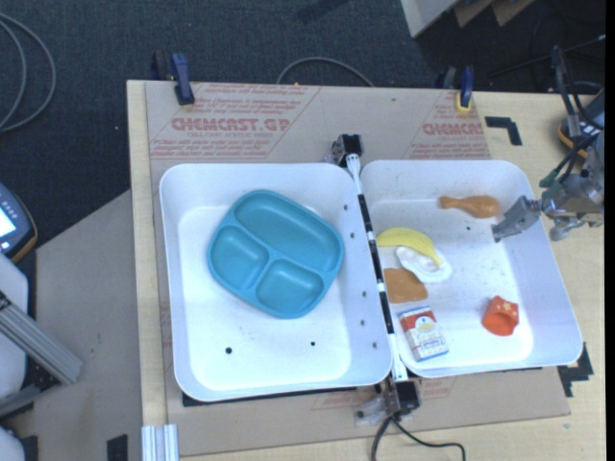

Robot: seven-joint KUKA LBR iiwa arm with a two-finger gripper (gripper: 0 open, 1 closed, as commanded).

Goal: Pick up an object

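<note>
A: What lies nearest, by the right bin's (538, 353) near edge?

B: A small red and white carton (424, 334), flat, at the near left corner. Just right of it sits a red-orange strawberry-like piece (500, 316).

A: And farther in?

B: A brown slab (403, 284) against the left wall, then a yellow banana (410, 243) lying on a white piece (426, 264). Toward the far edge rests a tan drumstick-shaped toy (470, 204).

A: The left bin (192, 344)?

B: It carries a blue divided plate (276, 252), three compartments, tilted slightly.

A: The tool?

B: The tool (520, 217) hangs over the right bin's far right part, near the drumstick; I cannot tell how it is set. Both bins sit on the surface (240, 123).
</note>
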